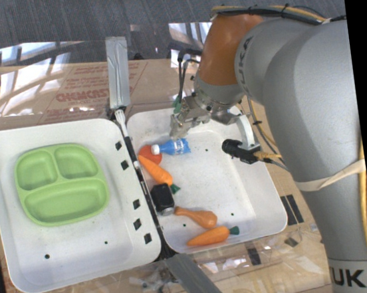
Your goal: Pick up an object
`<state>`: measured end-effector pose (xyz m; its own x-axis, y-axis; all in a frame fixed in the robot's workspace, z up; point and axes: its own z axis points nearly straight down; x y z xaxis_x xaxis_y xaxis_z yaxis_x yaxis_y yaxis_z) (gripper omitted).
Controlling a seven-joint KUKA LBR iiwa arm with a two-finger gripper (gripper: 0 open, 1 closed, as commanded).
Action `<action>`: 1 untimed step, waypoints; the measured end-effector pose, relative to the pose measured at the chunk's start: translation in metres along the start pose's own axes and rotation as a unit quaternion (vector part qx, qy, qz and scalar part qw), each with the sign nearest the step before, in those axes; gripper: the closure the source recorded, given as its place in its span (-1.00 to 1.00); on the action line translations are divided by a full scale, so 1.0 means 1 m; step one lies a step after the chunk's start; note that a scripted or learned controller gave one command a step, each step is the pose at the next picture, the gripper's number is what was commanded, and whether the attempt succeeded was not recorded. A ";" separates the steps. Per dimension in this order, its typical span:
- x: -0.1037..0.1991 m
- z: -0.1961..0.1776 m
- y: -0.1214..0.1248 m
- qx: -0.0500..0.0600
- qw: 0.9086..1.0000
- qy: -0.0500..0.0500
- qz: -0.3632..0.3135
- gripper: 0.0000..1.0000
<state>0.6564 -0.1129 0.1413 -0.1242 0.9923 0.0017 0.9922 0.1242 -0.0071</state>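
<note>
- Apparently the gripper (179, 124) hangs over the right bin (260, 196), at its 11 o'clock corner, just above the bottle (172, 148) — how its parts are set I cannot tell, and nothing shows held.
- Bottle lies on its side, blue label, white cap toward 9 o'clock; to take it well, I judge, come straight down across its short width.
- Crowding it: a carrot (155, 169) touching at 8 o'clock, a black block (162, 198) beyond.
- Farther, at 6 o'clock: drumstick (197, 216), second carrot (210, 237) — well apart.
- Left bin (5, 219) bears a green tray (60, 184).
</note>
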 end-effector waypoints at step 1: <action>0.049 -0.051 0.006 -0.004 0.991 -0.002 -0.132 1.00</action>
<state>0.6565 -0.0637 0.1926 -0.3797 0.9251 -0.0012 0.9251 0.3797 0.0007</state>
